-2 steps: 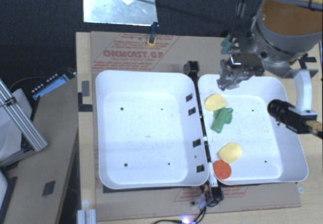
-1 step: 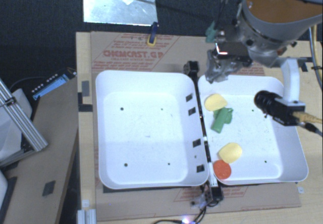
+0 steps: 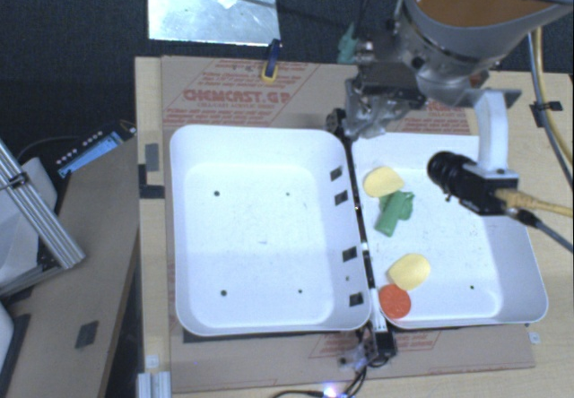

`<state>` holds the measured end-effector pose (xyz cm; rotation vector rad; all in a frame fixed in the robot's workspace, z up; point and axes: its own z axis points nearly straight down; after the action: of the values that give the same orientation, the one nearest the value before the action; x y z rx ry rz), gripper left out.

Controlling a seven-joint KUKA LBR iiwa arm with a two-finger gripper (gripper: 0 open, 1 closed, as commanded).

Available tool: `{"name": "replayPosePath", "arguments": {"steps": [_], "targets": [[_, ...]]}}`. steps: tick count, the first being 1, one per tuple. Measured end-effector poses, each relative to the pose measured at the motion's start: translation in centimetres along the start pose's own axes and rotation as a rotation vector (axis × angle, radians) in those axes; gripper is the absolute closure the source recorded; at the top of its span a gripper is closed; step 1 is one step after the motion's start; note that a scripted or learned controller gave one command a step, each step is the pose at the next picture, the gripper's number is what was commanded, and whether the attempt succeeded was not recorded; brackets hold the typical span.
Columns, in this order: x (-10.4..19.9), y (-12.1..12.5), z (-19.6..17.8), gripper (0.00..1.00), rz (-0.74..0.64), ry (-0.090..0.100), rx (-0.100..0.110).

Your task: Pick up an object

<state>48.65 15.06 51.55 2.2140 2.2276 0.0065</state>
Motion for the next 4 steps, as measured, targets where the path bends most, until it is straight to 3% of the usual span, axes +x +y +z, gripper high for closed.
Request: {"name": "replayPosePath", "arguments": {"steps": [1, 4], "targets": [[2.8, 0.0, -2.0, 1.00, 0.000, 0.000, 0.000], [8.1, 0.0, -1.9, 1.00, 0.000, 0.000, 0.002]]}}
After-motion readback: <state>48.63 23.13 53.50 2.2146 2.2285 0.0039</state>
